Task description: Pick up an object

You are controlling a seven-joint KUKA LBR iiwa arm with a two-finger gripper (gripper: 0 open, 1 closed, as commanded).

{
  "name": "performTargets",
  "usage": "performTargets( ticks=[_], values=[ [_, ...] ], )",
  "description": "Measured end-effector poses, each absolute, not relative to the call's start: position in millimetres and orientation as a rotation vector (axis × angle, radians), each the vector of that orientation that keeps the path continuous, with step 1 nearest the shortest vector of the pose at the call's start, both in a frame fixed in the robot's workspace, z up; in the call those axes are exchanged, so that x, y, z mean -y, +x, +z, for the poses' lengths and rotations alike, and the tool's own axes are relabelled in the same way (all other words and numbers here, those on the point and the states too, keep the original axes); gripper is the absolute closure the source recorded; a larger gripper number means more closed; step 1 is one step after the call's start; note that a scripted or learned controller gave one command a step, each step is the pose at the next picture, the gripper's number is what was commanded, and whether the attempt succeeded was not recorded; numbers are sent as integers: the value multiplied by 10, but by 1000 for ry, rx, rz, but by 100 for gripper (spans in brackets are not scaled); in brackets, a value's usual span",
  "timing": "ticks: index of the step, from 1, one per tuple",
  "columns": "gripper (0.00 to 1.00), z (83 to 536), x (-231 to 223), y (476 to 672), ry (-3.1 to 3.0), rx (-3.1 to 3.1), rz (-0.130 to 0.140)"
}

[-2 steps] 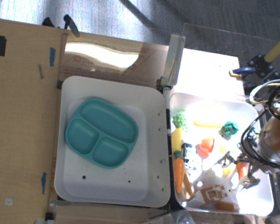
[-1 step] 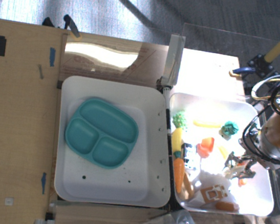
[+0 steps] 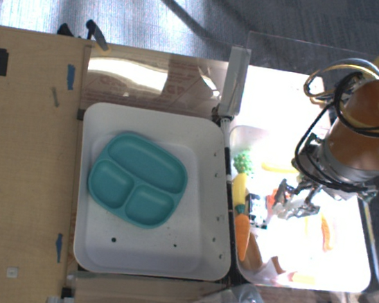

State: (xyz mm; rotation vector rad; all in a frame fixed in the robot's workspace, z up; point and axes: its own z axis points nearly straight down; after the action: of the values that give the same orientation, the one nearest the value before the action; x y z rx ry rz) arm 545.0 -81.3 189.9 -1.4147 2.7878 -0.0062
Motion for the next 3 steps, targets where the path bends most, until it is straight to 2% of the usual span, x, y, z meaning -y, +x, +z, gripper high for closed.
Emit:
performTargets(
  ticks=[1, 2, 3],
  values=[
    [100, 2433, 1450, 5624, -1822, -2548, -8],
    [100, 2556, 2263, 5910, -1947, -2458, -7],
    [100, 2680, 2214, 5942, -1943, -2448, -11]
  ],
)
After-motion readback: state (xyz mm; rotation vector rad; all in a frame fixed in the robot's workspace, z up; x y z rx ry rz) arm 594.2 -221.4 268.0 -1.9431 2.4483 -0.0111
